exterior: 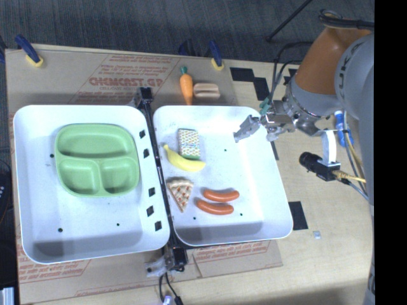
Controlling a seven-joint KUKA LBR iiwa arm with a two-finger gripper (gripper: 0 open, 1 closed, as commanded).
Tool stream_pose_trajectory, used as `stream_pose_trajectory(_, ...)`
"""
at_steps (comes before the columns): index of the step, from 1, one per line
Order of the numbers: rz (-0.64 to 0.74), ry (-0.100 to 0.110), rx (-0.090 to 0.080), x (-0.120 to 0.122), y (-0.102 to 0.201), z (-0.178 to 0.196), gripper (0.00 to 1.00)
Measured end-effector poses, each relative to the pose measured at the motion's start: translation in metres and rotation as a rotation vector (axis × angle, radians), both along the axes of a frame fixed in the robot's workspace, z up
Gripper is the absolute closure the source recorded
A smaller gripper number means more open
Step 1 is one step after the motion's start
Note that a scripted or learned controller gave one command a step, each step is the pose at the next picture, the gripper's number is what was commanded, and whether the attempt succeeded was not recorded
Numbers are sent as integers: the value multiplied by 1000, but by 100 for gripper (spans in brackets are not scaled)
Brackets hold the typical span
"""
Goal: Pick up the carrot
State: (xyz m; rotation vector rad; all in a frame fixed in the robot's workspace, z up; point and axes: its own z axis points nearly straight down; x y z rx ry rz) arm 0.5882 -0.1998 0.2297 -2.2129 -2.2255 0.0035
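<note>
Here, your carrot [186,86] lies outside the bins beside a hot dog bun [206,91], well left of the gripper [245,129]. You cannot tell the jaws' state.

Carrot [186,86] open above; hot dog bun [206,91] crowds right

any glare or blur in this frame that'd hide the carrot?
Camera view: the carrot is sharp and evenly lit, outside the bins on the cardboard; mild glare whitens the right bin floor near the pincer, which looks slightly soft; dark shadows sit in both bins' near corners.
</note>
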Motion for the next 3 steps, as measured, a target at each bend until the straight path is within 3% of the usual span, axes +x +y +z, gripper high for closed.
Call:
stream_pose_trajectory(1,-103,3,1,-20,-11,-135,0)
stream_pose_trajectory(2,-100,-1,1,65,59,-138,0)
stream_pose_trajectory(3,-226,-1,-1,68,6,-138,0)
